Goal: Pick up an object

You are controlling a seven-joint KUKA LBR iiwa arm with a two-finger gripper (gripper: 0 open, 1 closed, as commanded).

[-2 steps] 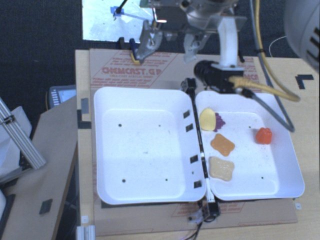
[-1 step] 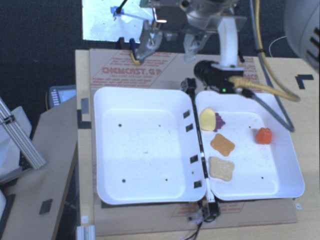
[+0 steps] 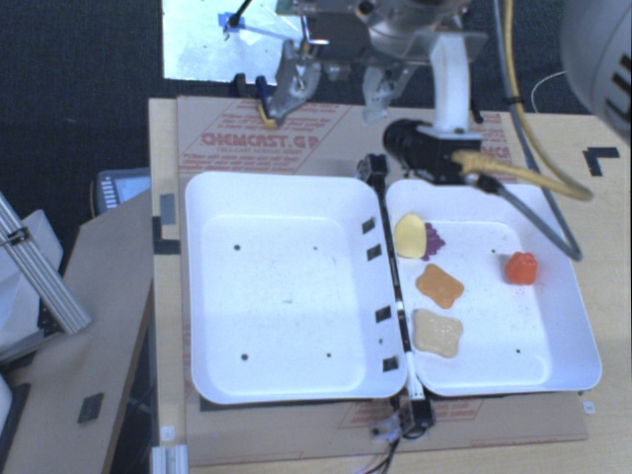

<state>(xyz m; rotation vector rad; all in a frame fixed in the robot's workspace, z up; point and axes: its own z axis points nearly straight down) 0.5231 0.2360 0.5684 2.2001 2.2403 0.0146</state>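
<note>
My gripper (image 3: 334,89) hangs high above the far edge of the bench, behind both bins, with its two fingers (image 3: 292,82) spread wide and nothing between them. The right bin (image 3: 494,339) holds a yellow piece (image 3: 410,235) with a small purple piece (image 3: 434,237) touching it, near the bin's left wall. Below these lie an orange piece (image 3: 439,285) and a beige piece (image 3: 437,333). A red piece (image 3: 521,268) sits alone toward the right wall. All of them lie well in front of and below the gripper.
The left bin (image 3: 286,294) stands beside the right one, with black clips (image 3: 380,255) along the shared wall. Both bins rest on a cardboard sheet (image 3: 257,138) with red lettering. An aluminium bar (image 3: 39,275) leans at the far left.
</note>
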